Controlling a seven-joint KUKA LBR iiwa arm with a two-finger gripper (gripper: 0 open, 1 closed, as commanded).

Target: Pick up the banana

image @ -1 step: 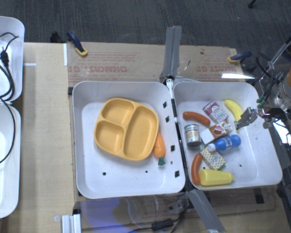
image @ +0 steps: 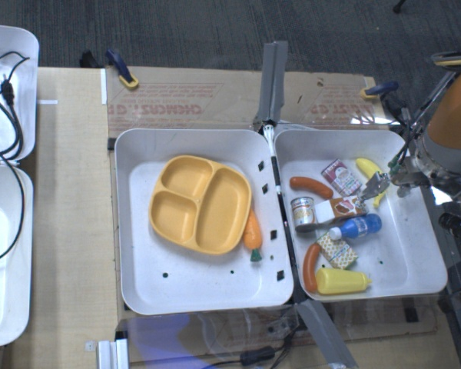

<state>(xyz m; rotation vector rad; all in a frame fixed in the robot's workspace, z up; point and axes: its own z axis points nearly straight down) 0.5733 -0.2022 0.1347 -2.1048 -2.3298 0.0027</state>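
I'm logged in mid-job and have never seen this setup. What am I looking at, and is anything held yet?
One fixed camera looks down at a slant on two white bins. The grey arm with the orange band reaches in from the right; its gripper sits over the right bin, beside the banana. Whether anything is held cannot be told. That bin also holds two sausages, a small can, a blue bottle, a yellow bottle and small cartons. The left bin holds a yellow divided plate and a carrot.
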